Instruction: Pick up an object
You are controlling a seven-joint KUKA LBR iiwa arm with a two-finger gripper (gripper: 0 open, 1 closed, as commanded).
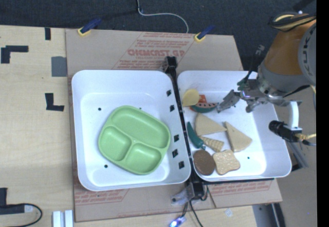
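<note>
Toy food (218,141) in right bin (267,169), green plate (134,140) in left bin (87,118), claw (226,104) state unclear

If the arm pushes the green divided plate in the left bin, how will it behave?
The green plate looks like rigid moulded plastic, so probably stiff and light. It lies flat and low, so it would likely slide across the smooth white bin rather than tip. Its shallow rim may be hard to grip.

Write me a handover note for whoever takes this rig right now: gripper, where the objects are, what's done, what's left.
Gripper: over the right bin, near its upper edge, nothing visibly between its fingers; open or shut unclear.
Objects: toy food pieces piled in the right bin's left half, including a yellow piece, tan wedges and a brown round piece.
Left bin: green divided plate.
Done: no pick visible.
Left: grasp and lift one object.
</note>
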